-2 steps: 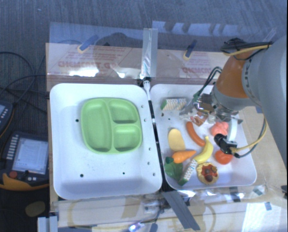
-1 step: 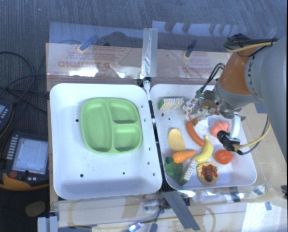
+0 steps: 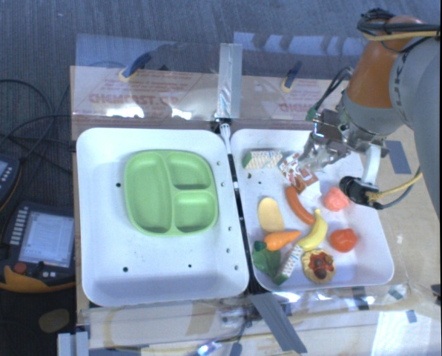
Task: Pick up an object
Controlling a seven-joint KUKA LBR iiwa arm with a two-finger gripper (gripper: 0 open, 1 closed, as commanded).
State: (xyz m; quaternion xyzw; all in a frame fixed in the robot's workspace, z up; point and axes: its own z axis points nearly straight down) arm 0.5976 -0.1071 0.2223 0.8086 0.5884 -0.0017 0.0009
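Observation:
The right bin (image 3: 377,269) holds several toy foods. My gripper (image 3: 311,160) hangs low over its back part, right above a small red and white item (image 3: 293,173). A white packet (image 3: 262,159) lies to the left of that item. In front of it are a red sausage (image 3: 299,205), a pale yellow lump (image 3: 271,214), a carrot (image 3: 281,239) and a banana (image 3: 315,231). A pink piece (image 3: 335,198) and a red tomato (image 3: 343,239) lie to the right. I see nothing lifted off the bin floor.
The left bin (image 3: 102,258) bears a green divided plate (image 3: 170,191). A green leafy toy (image 3: 263,259) and a tart (image 3: 319,265) sit at the right bin's front edge. A raised divider (image 3: 234,191) separates the bins. The arm's black cable fitting (image 3: 354,189) hangs over the right side.

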